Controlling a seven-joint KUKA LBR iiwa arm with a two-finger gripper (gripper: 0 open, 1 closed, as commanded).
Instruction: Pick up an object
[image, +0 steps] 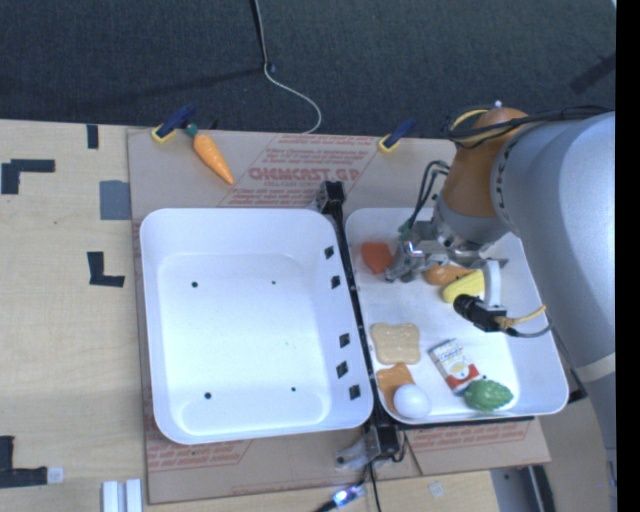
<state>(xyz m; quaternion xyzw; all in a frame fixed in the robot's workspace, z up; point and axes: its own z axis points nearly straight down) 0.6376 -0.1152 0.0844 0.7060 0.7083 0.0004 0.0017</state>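
My gripper (404, 268) is down in the right bin (545, 395), near its upper left part. It sits just right of a red-orange piece (375, 256) and left of an orange piece (441, 272) and a yellow banana-like toy (463, 288). Lower in the bin lie a slice of toast (396, 342), an orange wedge (391, 378), a white egg (411, 402), a small red and white packet (453, 363) and a green vegetable (488, 394). Nothing can be seen between the fingers.
The left bin (160, 250) stands beside the right one, with a black divider (344, 290) between them. A toy carrot (212, 156) lies on the cardboard behind the left bin. The grey arm (560, 210) covers the right bin's far right side.
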